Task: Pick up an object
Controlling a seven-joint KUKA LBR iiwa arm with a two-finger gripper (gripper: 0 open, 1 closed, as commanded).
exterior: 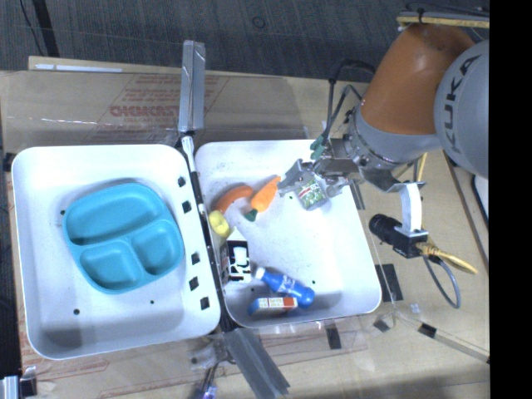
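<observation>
- Candidate objects lie in the right bin point(366, 256), grouped along its left and near sides.
- Orange carrot-shaped toy point(265, 194): upper left area of the bin floor, tilted, its upper end pointing toward the gripper point(301, 181).
- Orange-red rounded toy point(232, 197): just left of the carrot-shaped toy, close to it.
- Small yellow object point(219, 223): below the orange-red toy, beside the bin's left wall.
- Black-and-white printed card point(238, 259): against the left wall, lower down.
- Blue bottle-shaped object point(288, 286): near the front wall, lying on its side.
- Red-and-white flat item point(273, 303): just in front of the blue object.
- Gripper: low over the bin's upper middle, just right of the carrot-shaped toy's upper end. Finger spacing and any grasp cannot be told from this view.
- Arm point(416, 81): enters from the right, orange band above the wrist.
- Left bin point(50, 306): contains a blue three-compartment tray point(123, 234).
</observation>
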